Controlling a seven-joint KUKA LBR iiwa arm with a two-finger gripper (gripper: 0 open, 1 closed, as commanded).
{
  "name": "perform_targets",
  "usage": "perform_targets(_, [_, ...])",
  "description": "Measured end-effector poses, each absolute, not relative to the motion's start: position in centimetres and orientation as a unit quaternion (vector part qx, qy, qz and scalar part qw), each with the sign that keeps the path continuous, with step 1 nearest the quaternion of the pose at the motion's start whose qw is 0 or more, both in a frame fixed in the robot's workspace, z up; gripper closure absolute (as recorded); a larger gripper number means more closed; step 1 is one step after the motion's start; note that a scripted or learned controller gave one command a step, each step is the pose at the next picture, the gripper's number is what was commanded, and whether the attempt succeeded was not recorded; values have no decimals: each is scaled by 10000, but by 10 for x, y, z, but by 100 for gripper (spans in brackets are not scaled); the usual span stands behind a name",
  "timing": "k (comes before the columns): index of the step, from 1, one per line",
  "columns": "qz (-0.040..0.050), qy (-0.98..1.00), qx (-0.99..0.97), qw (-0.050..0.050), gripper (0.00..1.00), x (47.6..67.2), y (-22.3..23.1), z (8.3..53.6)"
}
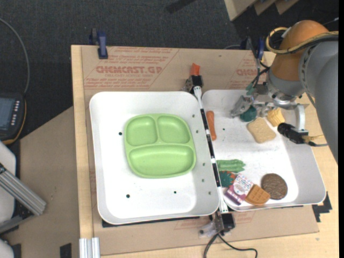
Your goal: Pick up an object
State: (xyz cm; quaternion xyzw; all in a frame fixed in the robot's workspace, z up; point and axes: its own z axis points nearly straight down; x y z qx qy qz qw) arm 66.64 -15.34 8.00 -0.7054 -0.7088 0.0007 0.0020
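- Camera view: bench (134,69) is a brown sheet with red print, clamped at its far edge; dark carpet around it, a cable and a device with a screen off to the left.
- Arm (317,63) enters from the right, grey with the orange band, wrist bent down over the far part of the right bin (301,160).
- Left bin (107,144) carries a green divided plate (159,145), nothing in its compartments.
- Right bin holds all the candidates: tan bread-like piece (262,129) just beside the gripper, orange carrot-like stick (211,123) along the left wall, green leafy piece (230,164), brown round cookie (274,185), waffle-like piece (257,195), pink-white packet (240,185) at the near end.
- Gripper (248,107) is low in the far part of the right bin, with something teal at its tip; can't tell whether it is spread, pressed together or pinching that piece.
- Progress, my read: no confirmed grasp, nothing lifted clear. Left to do: secure one item and raise it.
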Motion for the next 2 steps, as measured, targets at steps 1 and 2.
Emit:
perform_targets(1, [-10,-7079,-7063,-25,100,668,-157,97])
perform_targets(2, [-40,-7098,-7044,-43,100,669,-81,192])
